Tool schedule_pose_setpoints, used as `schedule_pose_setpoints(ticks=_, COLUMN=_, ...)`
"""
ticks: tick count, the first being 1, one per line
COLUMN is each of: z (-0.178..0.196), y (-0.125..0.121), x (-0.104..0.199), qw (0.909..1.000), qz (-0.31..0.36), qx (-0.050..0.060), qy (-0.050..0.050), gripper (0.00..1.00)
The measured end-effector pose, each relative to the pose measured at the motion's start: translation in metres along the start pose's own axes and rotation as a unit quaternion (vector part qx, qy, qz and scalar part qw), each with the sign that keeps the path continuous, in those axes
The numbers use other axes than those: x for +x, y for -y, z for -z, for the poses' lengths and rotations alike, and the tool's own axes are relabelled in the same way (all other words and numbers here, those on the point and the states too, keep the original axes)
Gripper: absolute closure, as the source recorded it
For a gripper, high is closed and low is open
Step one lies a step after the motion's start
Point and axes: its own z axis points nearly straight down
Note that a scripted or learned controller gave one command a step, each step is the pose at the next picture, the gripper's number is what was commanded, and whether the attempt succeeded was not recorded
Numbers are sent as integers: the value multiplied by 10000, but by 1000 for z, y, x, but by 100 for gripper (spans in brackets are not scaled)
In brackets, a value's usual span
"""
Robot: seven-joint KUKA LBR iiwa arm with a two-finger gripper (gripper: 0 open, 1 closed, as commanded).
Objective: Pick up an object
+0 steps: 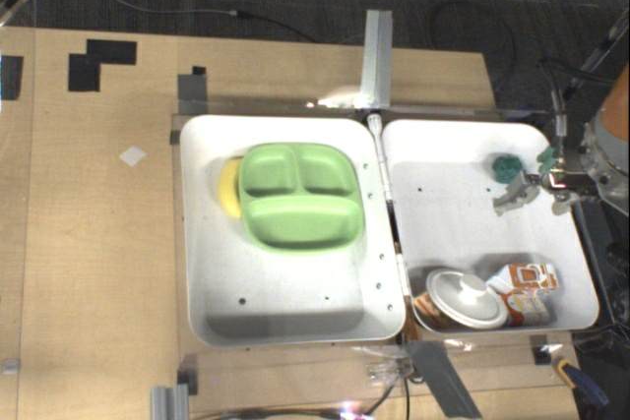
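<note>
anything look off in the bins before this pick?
Two things. In the left bin, a yellow object sits mostly hidden under the green divided plate. In the right bin, a carton and a silver lid are jammed together in the near corner. The end effector is beside a small teal object.

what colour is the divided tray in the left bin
Light green tray, seen clearly in the camera view.
</note>
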Motion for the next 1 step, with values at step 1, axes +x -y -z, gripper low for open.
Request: schedule_pose_setpoints(ticks=1, z=-45, y=-74, x=-18, qw=9952, qz=979, qx=-2, qy=2, gripper=0)
